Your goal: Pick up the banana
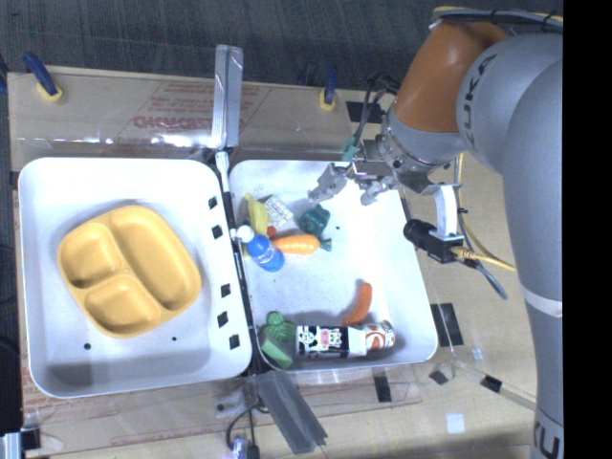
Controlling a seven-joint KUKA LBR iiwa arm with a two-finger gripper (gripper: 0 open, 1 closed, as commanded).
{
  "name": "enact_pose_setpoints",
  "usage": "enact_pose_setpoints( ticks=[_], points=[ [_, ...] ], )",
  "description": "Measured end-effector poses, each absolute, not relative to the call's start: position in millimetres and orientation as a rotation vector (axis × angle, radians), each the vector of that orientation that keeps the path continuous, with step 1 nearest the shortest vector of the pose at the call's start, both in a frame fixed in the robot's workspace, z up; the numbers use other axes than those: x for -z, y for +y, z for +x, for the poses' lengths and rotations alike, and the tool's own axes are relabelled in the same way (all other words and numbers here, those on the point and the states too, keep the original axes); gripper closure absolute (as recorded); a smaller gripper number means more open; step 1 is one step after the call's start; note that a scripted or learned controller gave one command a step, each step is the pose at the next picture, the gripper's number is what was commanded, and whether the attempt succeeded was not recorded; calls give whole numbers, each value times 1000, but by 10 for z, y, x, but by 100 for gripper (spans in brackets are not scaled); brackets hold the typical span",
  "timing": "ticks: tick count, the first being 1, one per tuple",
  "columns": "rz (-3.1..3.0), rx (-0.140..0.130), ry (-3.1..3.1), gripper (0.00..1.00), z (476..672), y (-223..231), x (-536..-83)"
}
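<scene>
Against the left wall of the right bin [406, 256], the banana [256, 214] lies with its long axis running toward the far edge, apparently a light, stiff, smooth toy, best gripped across its middle; the pincer [352, 187] hovers near the bin's far edge, fingers apart, holding nothing.

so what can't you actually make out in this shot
- Banana, camera view: small, crowded against the right bin's left wall by the blue-and-white toy; its full length is unclear.
- Green toy: too small to identify.
- Arm: cut off by the right edge.
- Milk carton: print too small to read.
</scene>
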State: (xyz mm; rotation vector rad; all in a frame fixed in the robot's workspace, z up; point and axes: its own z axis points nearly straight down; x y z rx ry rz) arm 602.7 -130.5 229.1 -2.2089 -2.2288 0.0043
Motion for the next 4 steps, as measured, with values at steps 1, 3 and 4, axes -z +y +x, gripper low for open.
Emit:
enact_pose_setpoints(
  ticks=[1, 3, 4],
  points=[
    [-2285, -3, -2152, 0, 6565, -507, -1909],
    [-1970, 4, -2454, 0, 6588, -1093, -962],
    [-1966, 7, -2459, 100, 6601, -1082, -1080]
  ],
)
